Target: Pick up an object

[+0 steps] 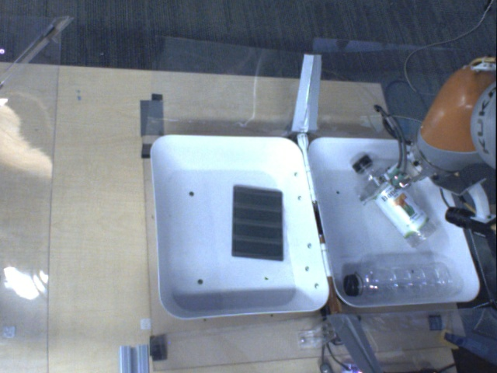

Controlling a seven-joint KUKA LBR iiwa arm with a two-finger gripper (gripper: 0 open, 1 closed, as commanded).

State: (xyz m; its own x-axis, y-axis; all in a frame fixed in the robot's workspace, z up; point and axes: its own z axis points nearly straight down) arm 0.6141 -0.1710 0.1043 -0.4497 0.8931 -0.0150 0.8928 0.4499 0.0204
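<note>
Two shallow white bins on a wooden bench [93,231], side by side, the left bin [175,208] at 9 o'clock of the right bin [334,208]. Around them, clear sheeting with glare at the bench's 9 o'clock edge.

In the left bin, near its middle: a dark ribbed slab [258,222], lying flat, well apart from every wall.

In the right bin, three things. Along the 6 o'clock wall: a large clear bottle [400,280], on its side, black cap toward 9 o'clock. Near the middle: a small clear bottle [405,214] with a coloured label, lying aslant, one end toward 10 o'clock and the other toward 4 o'clock. Toward 11 o'clock of that: a small black piece [361,162], too small to identify, lying apart from the others.

Reaching in from 3 o'clock: the grey arm [454,150] with its orange band at the frame's 2 o'clock edge. Low over the right bin: the gripper [392,179], just at the 10 o'clock end of the small clear bottle. Touching or merely beside it, cannot tell. Wide, narrow or clamped on anything, cannot tell either; too cluttered with wires and glints there.
</note>
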